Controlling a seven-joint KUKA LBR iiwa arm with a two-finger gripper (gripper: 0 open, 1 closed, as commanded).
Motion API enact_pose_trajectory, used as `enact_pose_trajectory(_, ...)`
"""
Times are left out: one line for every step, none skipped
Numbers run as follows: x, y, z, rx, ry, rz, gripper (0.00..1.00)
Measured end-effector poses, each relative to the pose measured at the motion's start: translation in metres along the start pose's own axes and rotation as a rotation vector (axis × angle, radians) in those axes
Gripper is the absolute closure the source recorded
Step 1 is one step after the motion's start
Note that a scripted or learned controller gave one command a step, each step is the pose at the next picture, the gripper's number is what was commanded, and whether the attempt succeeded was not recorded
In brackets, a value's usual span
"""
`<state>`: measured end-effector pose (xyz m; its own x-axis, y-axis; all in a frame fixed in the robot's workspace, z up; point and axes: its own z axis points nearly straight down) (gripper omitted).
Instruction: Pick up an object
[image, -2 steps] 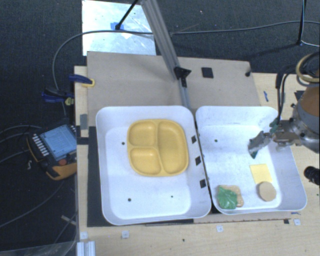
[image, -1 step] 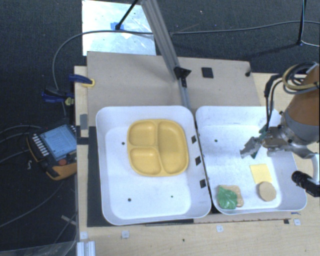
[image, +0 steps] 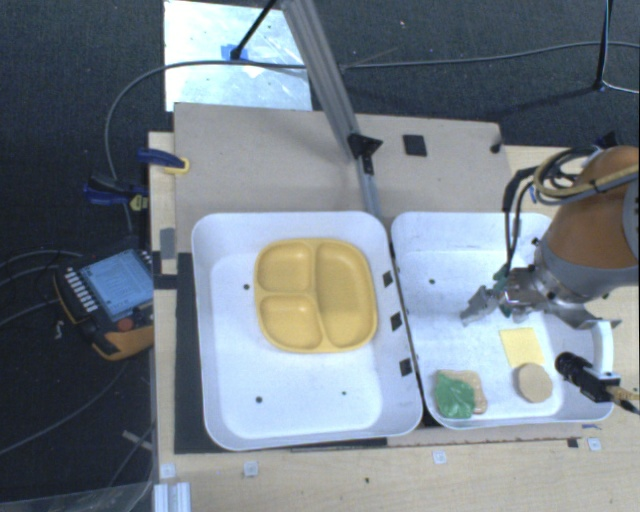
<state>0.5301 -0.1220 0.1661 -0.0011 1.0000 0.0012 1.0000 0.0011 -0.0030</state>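
Arm reached in from the frame's right over the right bin (image: 440, 240), tool (image: 487, 303) hovered mid-bin, grip impossible to tell, yellow slice (image: 523, 347), round tan piece (image: 533, 382) and green piece (image: 456, 393) lay lower right, yellow divided plate (image: 315, 295) in left bin (image: 225, 330)

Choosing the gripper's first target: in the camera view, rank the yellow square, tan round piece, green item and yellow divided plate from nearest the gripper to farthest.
From the gripper:
1. Yellow square, right bin, just below it.
2. Green item and tan round piece, right bin's front edge: too close to call.
3. Yellow divided plate, left bin.

Yellow divided plate (image: 316, 295), left bin (image: 225, 330)
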Motion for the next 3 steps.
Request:
enact_pose_trajectory(0.004, 0.005, 0.043, -0.001, 0.0, 0.0, 0.0)
enact_pose_trajectory(0.003, 0.006, 0.031, -0.005, -0.001, 0.001, 1.0)
enact_pose_trajectory(0.0, 0.0, -0.016, -0.009, -0.003, 0.001, 1.0)
